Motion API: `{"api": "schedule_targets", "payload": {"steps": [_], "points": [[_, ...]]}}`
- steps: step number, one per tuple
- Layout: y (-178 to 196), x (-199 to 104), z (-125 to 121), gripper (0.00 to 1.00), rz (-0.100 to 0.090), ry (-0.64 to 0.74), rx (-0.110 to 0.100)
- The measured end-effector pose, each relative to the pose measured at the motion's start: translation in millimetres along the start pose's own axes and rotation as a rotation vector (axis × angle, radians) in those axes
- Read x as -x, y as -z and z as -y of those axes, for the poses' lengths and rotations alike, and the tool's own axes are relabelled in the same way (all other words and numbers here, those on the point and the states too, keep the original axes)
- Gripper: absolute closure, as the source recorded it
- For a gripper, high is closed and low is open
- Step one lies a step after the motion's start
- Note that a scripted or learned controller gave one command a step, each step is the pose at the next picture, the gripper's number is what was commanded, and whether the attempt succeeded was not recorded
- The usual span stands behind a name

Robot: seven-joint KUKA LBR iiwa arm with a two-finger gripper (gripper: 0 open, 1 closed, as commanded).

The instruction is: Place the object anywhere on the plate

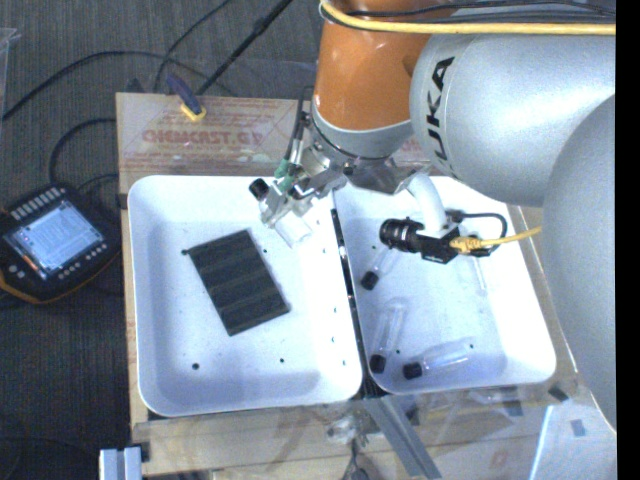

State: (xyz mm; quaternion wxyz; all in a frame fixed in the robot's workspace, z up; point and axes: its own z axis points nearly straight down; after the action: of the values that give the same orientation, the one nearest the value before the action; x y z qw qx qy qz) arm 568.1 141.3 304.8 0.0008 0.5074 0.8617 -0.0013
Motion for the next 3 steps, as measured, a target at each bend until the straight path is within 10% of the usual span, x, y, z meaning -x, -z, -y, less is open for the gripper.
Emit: {"api": "schedule_targets", "payload": {"steps": [1,2,3], "points": [[86.8,-74.8,46.3,1.00,0.000,0.229,0.002],[86.9,-74.9,46.2,0.00,0.000,0.229,0.002],[86.9,-74.9,46.2,0.00,0.000,0.229,0.002]]}}
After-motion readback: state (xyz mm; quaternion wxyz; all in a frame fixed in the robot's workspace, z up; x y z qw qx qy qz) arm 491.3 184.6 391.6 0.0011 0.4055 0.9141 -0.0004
